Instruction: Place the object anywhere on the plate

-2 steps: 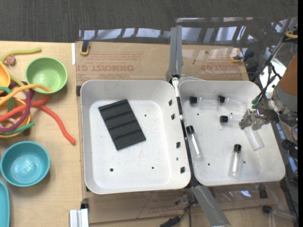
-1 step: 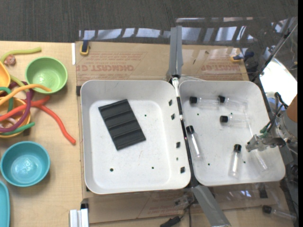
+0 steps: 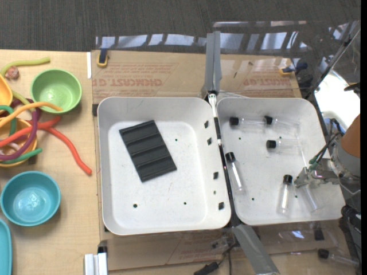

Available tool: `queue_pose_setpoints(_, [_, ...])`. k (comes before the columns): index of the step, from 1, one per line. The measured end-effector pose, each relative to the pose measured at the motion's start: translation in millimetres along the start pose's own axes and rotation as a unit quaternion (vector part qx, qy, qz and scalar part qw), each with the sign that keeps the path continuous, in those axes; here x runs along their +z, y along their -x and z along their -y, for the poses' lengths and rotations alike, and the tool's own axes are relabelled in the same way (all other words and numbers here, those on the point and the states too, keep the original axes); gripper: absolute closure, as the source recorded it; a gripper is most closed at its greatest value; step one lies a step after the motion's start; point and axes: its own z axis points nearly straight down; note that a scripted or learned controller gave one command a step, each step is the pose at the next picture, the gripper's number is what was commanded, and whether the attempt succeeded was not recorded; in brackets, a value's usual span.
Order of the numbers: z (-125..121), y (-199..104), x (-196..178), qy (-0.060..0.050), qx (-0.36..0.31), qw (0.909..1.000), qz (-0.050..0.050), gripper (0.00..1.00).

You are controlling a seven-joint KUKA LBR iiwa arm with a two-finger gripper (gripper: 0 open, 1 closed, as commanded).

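Observation:
The plate (image 3: 147, 150) is a black ridged rectangle lying at a slant in the left white bin (image 3: 112, 211). Several clear tubes with black caps lie in the right bin (image 3: 252, 211): one near the back (image 3: 250, 121), one along the left wall (image 3: 234, 173), and one at the front right (image 3: 284, 195). A loose black cap (image 3: 271, 144) sits mid-bin. My gripper (image 3: 312, 175) is low over the right bin's right side, just right of the front tube's cap, with another clear tube (image 3: 310, 199) below it. Nothing can be made out in the gripper.
The arm (image 3: 348, 153) comes in over the right bin's right wall. Left of the bins, on the wooden bench, stand a green bowl (image 3: 55, 90) and a teal bowl (image 3: 30, 198), with coloured cords (image 3: 63, 142) between them. Cardboard (image 3: 149, 76) lies behind the bins.

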Motion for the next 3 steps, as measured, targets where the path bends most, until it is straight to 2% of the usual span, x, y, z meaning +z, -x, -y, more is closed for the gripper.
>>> queue_pose_setpoints(1, [0.1,-8.9,-141.6,0.001,-0.028,0.9996,0.001,1.00])
queue_pose_setpoints(2, [1.5,-13.0,-38.1,0.000,-0.098,0.9952,0.000,1.00])
queue_pose_setpoints(3, [0.4,0.0,-2.7,-0.001,0.003,1.0000,0.000,1.00])
